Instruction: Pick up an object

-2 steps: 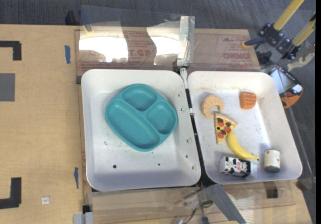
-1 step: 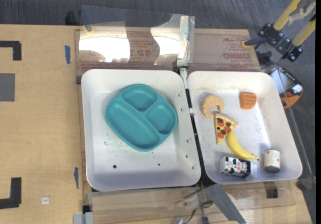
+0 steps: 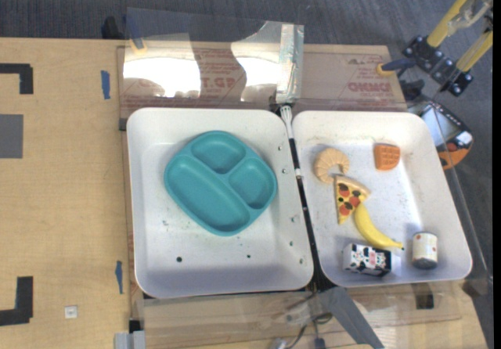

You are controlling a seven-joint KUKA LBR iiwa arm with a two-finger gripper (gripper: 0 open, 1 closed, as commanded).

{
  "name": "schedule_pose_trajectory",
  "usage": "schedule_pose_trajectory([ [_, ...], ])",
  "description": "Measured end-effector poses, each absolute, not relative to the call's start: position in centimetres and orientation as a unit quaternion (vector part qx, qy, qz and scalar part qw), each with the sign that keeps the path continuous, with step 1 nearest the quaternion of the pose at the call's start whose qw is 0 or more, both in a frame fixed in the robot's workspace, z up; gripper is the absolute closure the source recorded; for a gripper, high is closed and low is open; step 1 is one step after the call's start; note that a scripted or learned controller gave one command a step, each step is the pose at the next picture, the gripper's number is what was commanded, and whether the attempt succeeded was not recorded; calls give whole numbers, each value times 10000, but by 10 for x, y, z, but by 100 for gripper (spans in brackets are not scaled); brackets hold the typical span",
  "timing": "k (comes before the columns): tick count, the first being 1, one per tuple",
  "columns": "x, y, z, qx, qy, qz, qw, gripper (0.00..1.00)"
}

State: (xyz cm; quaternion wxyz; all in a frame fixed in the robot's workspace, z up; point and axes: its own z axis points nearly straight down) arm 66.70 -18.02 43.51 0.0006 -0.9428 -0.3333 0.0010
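We cannot tell the pincer's state; the banana (image 3: 374, 228) touches the pizza slice (image 3: 347, 197), risking a fouled grasp.

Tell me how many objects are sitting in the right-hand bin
6. A croissant and an orange piece lie toward the back, a pizza slice and banana in the middle, a black-and-white carton and a small cup at the front.
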Motion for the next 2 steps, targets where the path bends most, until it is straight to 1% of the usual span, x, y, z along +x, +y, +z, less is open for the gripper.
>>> schedule_pose_trajectory([
  [1, 654, -165, 435, -9915, -1301, 17, 9, 0],
  [2, 604, -224, 436, -9870, -1607, 8, 1, 0],
])
